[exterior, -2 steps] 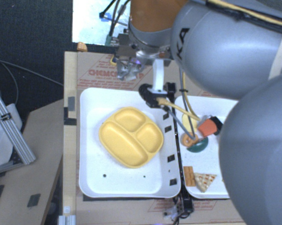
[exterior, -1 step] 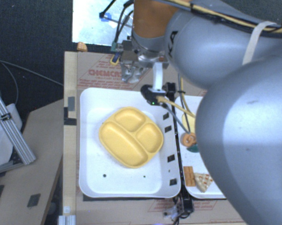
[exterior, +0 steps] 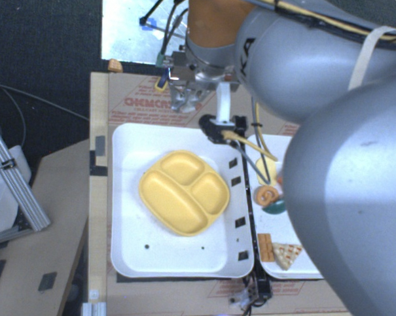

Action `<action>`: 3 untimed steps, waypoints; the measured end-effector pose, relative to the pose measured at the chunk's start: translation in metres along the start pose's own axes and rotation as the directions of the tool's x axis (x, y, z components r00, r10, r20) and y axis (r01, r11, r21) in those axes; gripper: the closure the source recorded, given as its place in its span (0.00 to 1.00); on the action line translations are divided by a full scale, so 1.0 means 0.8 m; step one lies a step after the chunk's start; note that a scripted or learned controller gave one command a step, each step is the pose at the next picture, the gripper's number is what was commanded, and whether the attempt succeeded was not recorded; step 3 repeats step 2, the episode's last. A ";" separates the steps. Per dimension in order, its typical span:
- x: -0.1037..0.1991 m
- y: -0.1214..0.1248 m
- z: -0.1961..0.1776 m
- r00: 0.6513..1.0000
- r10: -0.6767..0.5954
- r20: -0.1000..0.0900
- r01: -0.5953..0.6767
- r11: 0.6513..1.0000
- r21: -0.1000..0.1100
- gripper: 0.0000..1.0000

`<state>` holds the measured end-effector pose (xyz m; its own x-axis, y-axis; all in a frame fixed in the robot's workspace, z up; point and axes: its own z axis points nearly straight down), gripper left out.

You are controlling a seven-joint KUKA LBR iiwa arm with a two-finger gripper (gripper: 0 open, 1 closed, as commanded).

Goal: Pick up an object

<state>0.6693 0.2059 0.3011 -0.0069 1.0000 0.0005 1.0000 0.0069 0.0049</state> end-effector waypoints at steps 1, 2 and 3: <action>0.001 0.001 -0.013 1.000 -0.005 -0.001 0.005 1.000 -0.003 1.00; 0.001 0.001 -0.027 1.000 -0.011 -0.001 0.011 1.000 -0.005 1.00; 0.001 0.001 -0.027 1.000 -0.011 -0.001 0.011 1.000 -0.005 1.00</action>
